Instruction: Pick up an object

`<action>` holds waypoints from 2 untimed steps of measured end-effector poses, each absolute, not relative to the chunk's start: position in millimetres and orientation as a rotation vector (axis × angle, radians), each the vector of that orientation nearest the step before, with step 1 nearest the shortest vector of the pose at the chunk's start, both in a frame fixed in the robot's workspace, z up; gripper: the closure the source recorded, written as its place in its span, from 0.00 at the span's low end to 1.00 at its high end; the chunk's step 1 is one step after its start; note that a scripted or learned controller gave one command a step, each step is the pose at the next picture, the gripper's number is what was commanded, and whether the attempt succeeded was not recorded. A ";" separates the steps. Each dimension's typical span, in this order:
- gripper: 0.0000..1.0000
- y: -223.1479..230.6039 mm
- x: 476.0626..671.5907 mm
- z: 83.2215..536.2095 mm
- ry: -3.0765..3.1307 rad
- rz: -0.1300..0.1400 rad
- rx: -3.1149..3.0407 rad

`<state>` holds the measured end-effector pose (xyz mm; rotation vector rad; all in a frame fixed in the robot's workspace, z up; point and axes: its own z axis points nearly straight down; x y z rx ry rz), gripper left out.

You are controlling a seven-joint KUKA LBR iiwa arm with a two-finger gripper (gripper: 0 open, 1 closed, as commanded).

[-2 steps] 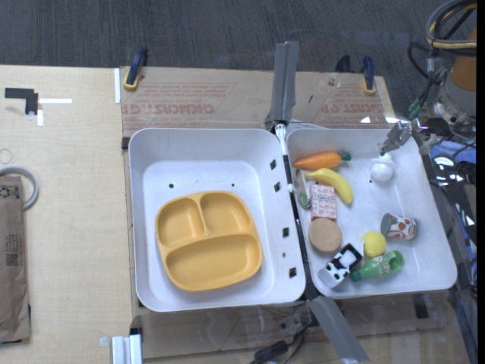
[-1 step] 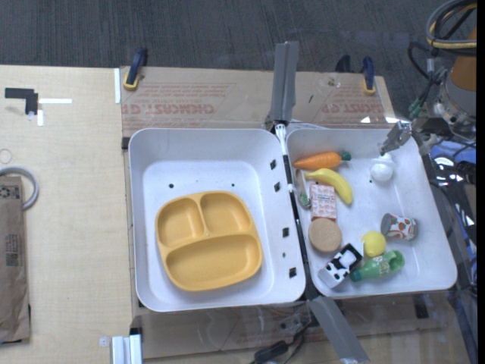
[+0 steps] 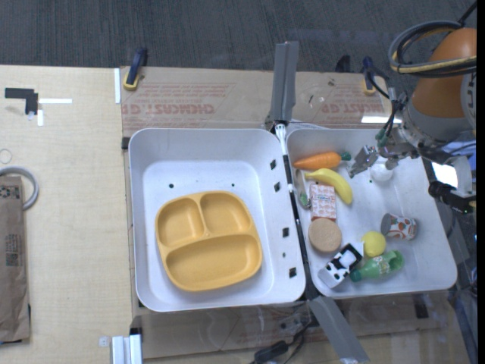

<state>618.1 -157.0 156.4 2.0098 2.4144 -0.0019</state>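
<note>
Fingers (image 3: 365, 160) slightly spread, nothing between them; gripper (image 3: 373, 160) low over the upper part of the right bin (image 3: 436, 275), upper right of frame. Left bin (image 3: 144, 203) holds a yellow divided plate (image 3: 208, 239). In the right bin: carrot (image 3: 318, 160) just left of the fingers, banana (image 3: 333, 182) below-left and near, packet (image 3: 323, 200), round biscuit (image 3: 326, 235), green bottle (image 3: 376, 266), cow toy (image 3: 341, 264), can (image 3: 399, 227), lemon (image 3: 374, 243) further down.
</note>
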 end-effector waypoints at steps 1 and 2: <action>0.00 -101.0 607.4 97.9 2.585 0.004 1.775; 1.00 -102.7 609.1 109.5 2.576 0.008 1.777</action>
